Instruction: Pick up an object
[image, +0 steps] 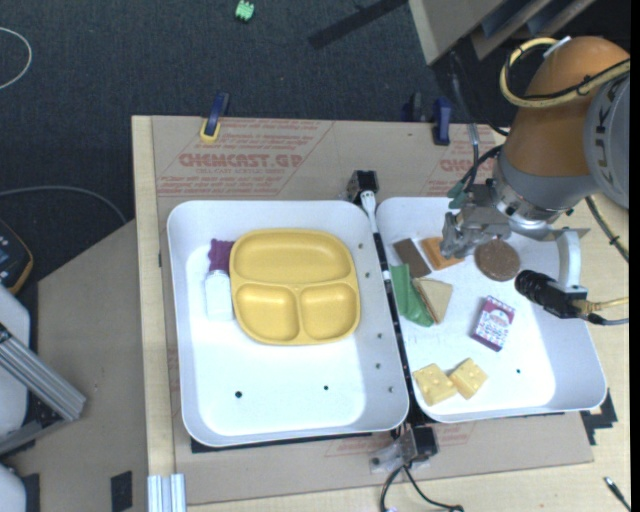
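Nearest item: two pale yellow cheese blocks (451, 380), touching, at the front of the right bin (560, 395), set apart from the rest.

Next: small purple packet (493, 324), lying flat and tilted, alone in the middle of that bin.

Next: green pod (408, 294), lying lengthwise along the bin's left wall, with a tan wedge (435, 296) touching its right side.

Next: brown slab (410, 256), an orange piece (432, 250) and a round brown disc (497, 262), clustered at the back of the bin. These were the likeliest candidates for picking up, being directly under me.

My jaws (462, 236): low over the gap between the orange piece and the disc, arm reaching in from the right. Whether they were released or clenched I could not tell; nothing was visibly between them. I judged the pick not yet made.

Left bin (270, 405): yellow divided tray (295, 284), sitting flat; a purple item (219, 254) and a white bottle (217, 295) wedged just beside its left edge. All well apart from me.

Both bins sat on a cardboard-covered counter (160, 180), clamped at the back.
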